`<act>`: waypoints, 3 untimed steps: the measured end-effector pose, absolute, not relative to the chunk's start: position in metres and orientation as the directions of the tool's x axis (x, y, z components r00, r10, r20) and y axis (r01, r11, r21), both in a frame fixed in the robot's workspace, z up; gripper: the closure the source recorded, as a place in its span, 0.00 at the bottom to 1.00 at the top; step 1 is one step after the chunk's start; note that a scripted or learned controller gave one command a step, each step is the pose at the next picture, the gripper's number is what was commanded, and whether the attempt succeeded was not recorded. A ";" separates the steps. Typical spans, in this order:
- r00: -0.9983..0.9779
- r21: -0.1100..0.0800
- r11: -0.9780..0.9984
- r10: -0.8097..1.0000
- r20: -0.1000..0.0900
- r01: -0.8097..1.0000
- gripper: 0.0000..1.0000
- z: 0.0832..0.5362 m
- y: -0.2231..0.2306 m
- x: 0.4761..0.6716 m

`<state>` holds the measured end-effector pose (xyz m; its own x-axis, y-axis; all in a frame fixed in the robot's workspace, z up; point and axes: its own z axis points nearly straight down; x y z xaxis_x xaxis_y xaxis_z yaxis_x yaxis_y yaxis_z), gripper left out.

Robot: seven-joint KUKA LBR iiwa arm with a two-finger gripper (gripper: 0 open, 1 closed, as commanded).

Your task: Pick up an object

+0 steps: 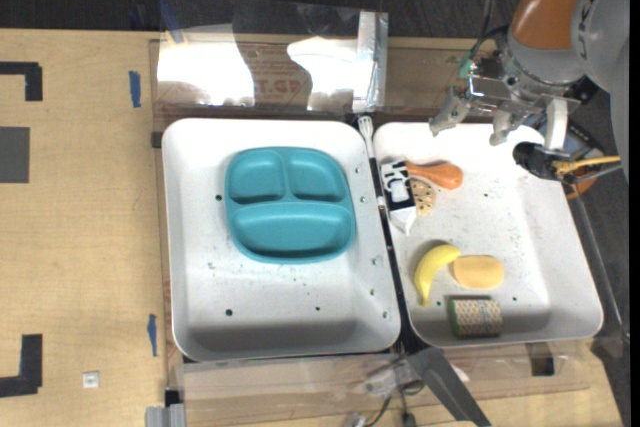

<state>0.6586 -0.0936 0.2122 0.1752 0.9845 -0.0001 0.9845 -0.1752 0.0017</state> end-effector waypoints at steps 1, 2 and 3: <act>0.108 -0.007 -0.108 0.994 -0.001 0.994 0.00 0.146 -0.145 0.665; 0.021 0.008 -0.021 1.000 -0.003 1.000 0.00 0.205 -0.148 0.668; 0.003 -0.006 -0.003 1.000 0.002 1.000 0.00 0.120 -0.105 0.666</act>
